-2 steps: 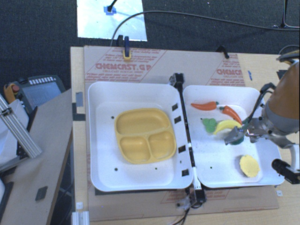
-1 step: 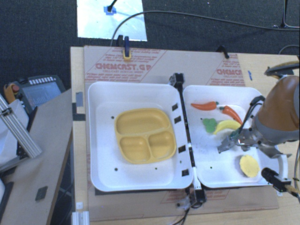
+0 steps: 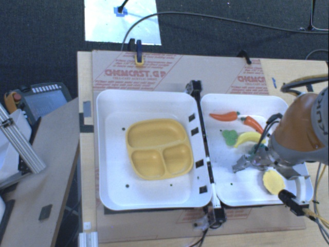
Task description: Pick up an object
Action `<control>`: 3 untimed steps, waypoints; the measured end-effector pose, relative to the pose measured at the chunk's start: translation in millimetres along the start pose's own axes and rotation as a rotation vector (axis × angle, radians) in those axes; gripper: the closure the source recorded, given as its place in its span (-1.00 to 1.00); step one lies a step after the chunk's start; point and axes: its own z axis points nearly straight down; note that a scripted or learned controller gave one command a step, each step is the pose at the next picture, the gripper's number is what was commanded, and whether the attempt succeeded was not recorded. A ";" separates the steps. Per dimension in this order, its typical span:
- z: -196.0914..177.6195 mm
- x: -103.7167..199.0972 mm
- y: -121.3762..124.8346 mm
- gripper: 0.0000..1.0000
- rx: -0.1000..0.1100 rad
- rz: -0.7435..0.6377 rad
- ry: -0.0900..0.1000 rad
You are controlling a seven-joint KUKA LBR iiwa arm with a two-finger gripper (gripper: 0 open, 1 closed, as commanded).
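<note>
The right white bin [image 3: 227, 183] holds a red chili pepper [image 3: 224, 116], an orange-red carrot-like piece [image 3: 253, 123], a green piece [image 3: 230, 137], a yellow banana [image 3: 247, 138] and a pale yellow rounded piece [image 3: 273, 181]. My gripper [image 3: 244, 163] is low over the middle of this bin, just below the banana and left of the pale yellow piece. I see nothing held in it. The grey wrist and its orange band cover the bin's right side.
The left white bin [image 3: 113, 138] holds a yellow three-compartment plate [image 3: 157, 148]. A black divider with clips [image 3: 201, 143] runs between the bins. Cables lie at the bench's right edge, and a grey table with a pendant stands at the left.
</note>
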 end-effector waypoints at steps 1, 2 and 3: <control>-12.1 0.1 1.3 1.00 -0.003 0.000 0.000; -75.0 1.1 -0.2 1.00 -0.007 -0.004 -0.002; -138.2 3.9 -1.5 1.00 -0.009 -0.005 -0.003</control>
